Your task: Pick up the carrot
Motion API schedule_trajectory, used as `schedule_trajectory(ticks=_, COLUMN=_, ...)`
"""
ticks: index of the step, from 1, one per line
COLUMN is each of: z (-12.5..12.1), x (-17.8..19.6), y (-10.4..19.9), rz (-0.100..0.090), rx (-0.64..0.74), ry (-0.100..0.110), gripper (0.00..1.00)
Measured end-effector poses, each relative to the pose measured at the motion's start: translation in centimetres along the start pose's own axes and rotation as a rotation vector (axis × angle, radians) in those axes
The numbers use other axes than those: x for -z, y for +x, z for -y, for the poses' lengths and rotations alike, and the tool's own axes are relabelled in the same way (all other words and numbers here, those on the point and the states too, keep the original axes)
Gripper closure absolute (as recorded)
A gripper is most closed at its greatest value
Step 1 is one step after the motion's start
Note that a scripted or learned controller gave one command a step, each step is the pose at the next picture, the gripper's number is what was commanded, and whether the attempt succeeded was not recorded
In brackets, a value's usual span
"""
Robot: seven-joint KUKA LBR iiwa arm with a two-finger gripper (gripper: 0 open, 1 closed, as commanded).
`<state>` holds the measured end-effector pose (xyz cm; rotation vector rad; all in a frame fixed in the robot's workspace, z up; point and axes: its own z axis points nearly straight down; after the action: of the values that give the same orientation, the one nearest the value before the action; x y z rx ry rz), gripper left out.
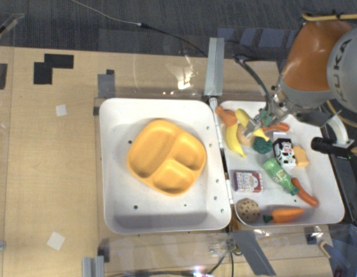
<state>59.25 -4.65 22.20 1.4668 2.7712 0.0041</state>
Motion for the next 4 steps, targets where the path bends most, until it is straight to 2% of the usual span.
schedule_trajectory(ticks=1, z=-2.6, x=5.5, y=1.7, rz=0.0, rx=-0.274, ry=-0.001, gripper=1.0)
schedule_trajectory(ticks=2, z=-2.9, x=18.9, y=-3.4, rz=0.005, rx=-0.39, ry=-0.007, gripper=1.0)
schedule_trajectory(ticks=3, z=-4.6, x=8.2, y=-3.0, rz=-0.004, rx=-0.453, ry=0.011, gripper=1.0)
schedule_trajectory(ticks=4, z=-3.9, x=2.6, y=-3.4, rz=-0.002, rx=-0.698, ry=0.006, gripper=1.0)
